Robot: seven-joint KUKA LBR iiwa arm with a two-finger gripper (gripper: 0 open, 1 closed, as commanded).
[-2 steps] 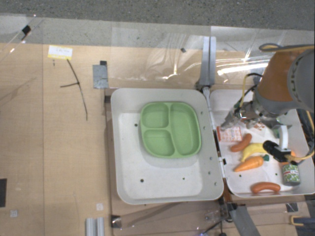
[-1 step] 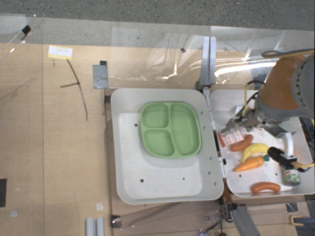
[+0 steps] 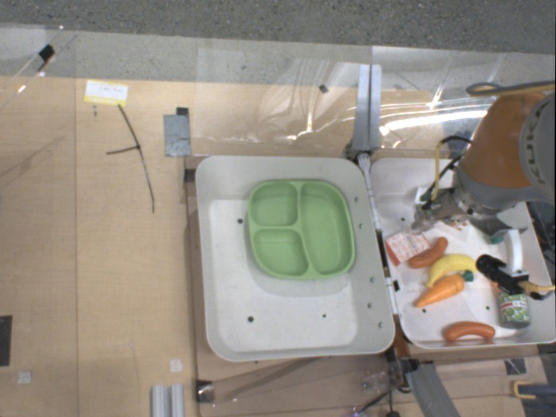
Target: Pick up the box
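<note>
- The box (image 3: pixel 405 247), a small flat red-and-white carton, lies near the left wall of the right bin (image 3: pixel 408 333), about halfway along it, tilted off square to the walls
- The gripper (image 3: pixel 432 211) hangs just beyond the box toward the bin's far edge; whether it is spread or pressed together I cannot tell, because the wrist and cabling cover it
- A sausage (image 3: pixel 426 254) lies touching or just beside the box's right edge; a descent slightly off to that side would likely pinch the sausage instead, or both at once
- The box sits close to the bin wall, so one side of the gripper could land on the rim or wedge against the wall and stop short
- Lying flat, the carton offers little height to grasp; it may slide away or tip rather than lift
- The banana (image 3: pixel 450 268) and carrot (image 3: pixel 440 291) crowd in behind the sausage, so any nudge could push the pile against the box and shift it
- The left bin (image 3: pixel 217 320) holds a green divided plate (image 3: pixel 301 228), well apart from all this and not at risk
</note>
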